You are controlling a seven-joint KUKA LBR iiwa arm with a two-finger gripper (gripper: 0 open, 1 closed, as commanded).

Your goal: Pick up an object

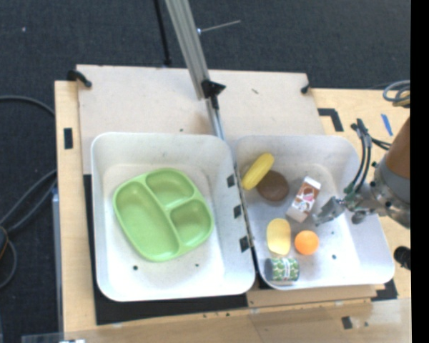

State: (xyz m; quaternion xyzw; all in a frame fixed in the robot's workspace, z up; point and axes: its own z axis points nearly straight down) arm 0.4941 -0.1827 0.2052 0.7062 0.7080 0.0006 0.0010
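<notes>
Right-hand shallow white bin (357, 259) holds six loose objects. Small white and red carton (304, 199) sits near the bin's middle, tilted, just left of the gripper (327, 211). Round dark brown object (274, 187) lies just left of the carton, touching or nearly touching the elongated yellow banana-like piece (257, 171) above and left of it. Pale yellow rounded block (279, 236) lies below the brown object. Small orange ball (307, 243) sits just right of the yellow block, below the carton. Green patterned can-like item (284, 269) rests at the bin's lower rim, under the yellow block.

Gripper is low over the bin, its tip just right of the carton and above the orange ball. Fingers: cannot tell whether open or closed; nothing visibly between them. Grey arm with orange band (399, 159) enters from the right.

Left-hand shallow white bin (107, 156) holds a light green plastic plate with three compartments (163, 213), lying flat, well apart from the gripper.

Both bins sit side by side on the light wooden counter (143, 98). Grey metal pole (186, 34) rises from the counter behind the bins.
</notes>
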